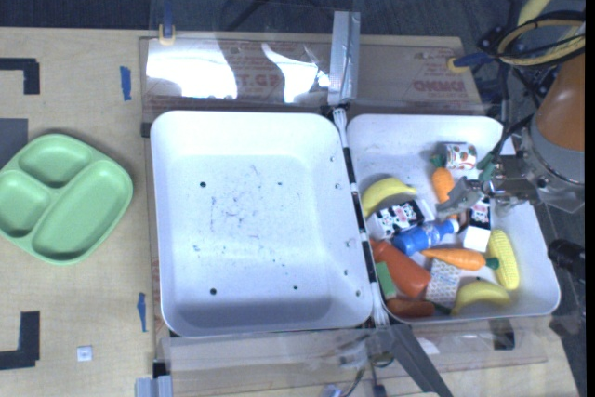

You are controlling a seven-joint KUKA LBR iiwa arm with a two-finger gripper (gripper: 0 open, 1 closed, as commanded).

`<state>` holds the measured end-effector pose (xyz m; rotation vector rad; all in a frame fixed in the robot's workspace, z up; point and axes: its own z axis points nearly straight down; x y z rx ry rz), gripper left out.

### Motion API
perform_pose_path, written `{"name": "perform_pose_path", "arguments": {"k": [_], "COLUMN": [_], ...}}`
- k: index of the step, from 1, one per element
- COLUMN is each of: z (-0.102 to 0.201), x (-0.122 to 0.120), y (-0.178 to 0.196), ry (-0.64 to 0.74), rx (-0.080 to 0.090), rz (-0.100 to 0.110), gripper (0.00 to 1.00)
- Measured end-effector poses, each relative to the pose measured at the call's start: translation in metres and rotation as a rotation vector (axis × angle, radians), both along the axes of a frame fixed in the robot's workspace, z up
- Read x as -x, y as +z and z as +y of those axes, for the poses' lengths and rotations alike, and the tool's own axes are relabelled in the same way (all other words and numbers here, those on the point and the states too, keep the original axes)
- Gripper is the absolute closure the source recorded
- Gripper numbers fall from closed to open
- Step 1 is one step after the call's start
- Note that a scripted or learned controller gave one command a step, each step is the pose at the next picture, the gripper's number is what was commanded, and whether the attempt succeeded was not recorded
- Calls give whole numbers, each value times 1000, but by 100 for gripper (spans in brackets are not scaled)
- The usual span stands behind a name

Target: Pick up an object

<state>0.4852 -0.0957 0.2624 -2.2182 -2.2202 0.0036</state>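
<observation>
Basically: gripper [476,186] sits low over the right bin [544,279], nothing visibly between its fingers, and I cannot tell how wide they stand.
Candidates are all in the right bin, a jumble of toy food and small items: a banana [389,193] against the left wall, a blue bottle [423,237] mid-bin, a carrot [456,258] just beside it, a corn cob [503,258] at the right, a second banana [480,295] at the near edge, a small can [457,156] at the far end close to the gripper. They look like light, hollow plastic, stiff and smooth, so likely slippery under a pinch. I'd take the carrot or corn across the short axis at mid-length; round ends will squirt out. Items touch and overlap, so neighbours may get dragged. The left bin [186,144] holds nothing graspable; a green tray [23,200] lies on the bench [74,88], well apart.
</observation>
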Motion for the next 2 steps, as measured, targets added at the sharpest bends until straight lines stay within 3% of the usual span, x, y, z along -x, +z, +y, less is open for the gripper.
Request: {"name": "perform_pose_path", "arguments": {"k": [1, 2], "z": [-31, -61], "x": [-84, -152], "y": [-66, -123], "ry": [211, 423], "rx": [0, 1], "rz": [-4, -6], "gripper": [0, 0]}}
